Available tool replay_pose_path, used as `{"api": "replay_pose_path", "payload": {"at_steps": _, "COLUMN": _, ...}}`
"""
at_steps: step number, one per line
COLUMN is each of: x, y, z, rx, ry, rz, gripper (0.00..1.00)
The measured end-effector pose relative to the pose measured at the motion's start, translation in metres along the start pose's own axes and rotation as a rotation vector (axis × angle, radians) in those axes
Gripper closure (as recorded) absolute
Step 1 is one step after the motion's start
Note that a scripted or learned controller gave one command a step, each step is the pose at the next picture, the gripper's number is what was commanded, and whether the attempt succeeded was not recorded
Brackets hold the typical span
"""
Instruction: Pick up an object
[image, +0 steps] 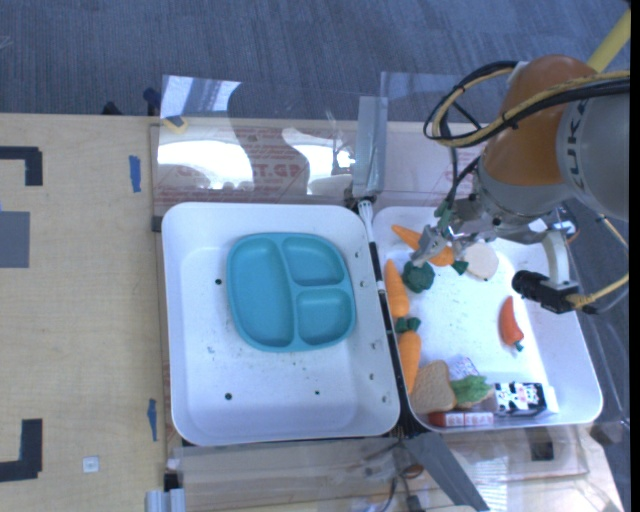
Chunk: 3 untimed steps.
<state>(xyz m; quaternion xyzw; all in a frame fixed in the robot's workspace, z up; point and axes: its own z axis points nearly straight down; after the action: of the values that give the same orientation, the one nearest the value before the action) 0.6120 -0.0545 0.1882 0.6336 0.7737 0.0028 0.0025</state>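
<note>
The worktop (70, 330) carries two white bins side by side. The left bin (200, 400) holds a teal divided plate (291, 290), lying flat near its centre. The right bin (570, 370) holds the loose items. The arm (560, 120) reaches in from the right, and its end effector (432, 245) sits low over the far left corner of the right bin, directly above a dark green piece (418, 277) and beside an orange carrot tip (406, 237). Whether the end effector is released or clenched cannot be told; nothing is seen gripped. A pale round piece (482, 262) lies just right of the end effector. Along the bin's left wall lie a carrot (397, 292) and, nearer the camera, a second carrot (409, 355) with a green top. A red pepper (511, 323) lies apart toward the right side. At the near edge sit a bread slice (433, 388), a green leafy piece (470, 387) touching it, and a black-and-white box (520, 398) beside that.
</note>
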Motion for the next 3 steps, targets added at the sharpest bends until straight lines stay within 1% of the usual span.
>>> {"api": "replay_pose_path", "payload": {"at_steps": 1, "x": -0.012, "y": -0.109, "z": -0.016, "rx": 0.011, "ry": 0.004, "rz": -0.339, "gripper": 1.0}}
{"api": "replay_pose_path", "payload": {"at_steps": 2, "x": -0.002, "y": -0.137, "z": 0.001, "rx": 0.011, "ry": 0.006, "rz": -0.539, "gripper": 1.0}}
{"api": "replay_pose_path", "payload": {"at_steps": 3, "x": -0.072, "y": -0.153, "z": 0.063, "rx": 0.014, "ry": 0.007, "rz": -0.504, "gripper": 1.0}}
